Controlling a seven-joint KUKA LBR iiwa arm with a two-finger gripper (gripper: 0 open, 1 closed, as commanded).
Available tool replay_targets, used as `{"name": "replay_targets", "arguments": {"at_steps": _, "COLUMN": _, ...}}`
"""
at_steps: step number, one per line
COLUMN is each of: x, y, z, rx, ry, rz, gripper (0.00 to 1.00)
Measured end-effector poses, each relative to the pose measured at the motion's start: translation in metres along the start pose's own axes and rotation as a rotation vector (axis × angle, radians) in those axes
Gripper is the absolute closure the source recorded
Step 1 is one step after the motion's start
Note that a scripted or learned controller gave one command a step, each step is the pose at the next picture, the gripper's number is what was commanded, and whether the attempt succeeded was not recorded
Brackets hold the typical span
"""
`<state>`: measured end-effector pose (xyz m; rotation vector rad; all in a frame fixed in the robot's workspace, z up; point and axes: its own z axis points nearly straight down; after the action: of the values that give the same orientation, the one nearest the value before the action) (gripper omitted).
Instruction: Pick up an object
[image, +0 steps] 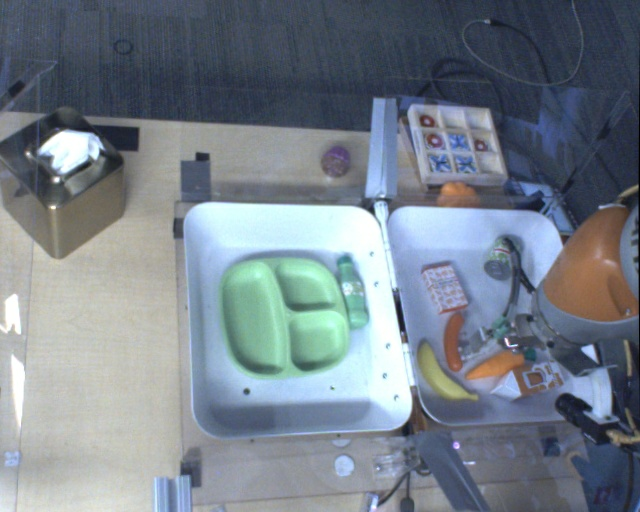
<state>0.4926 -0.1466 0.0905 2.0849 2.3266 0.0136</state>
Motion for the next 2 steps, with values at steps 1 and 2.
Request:
{"name": "replay_targets", "arguments": {"at_steps": 1, "x": -0.0012, "y": 0.0043, "z": -0.0132, "rx": -0.012, "ry": -0.005, "rz": -0.001, "gripper": 1.00}}
{"name": "replay_targets", "arguments": {"at_steps": 2, "x": -0.0013, "y": 0.0042, "z": -0.0131, "rx": -0.011, "ry": -0.005, "rz": -0.002, "gripper": 0.00}}
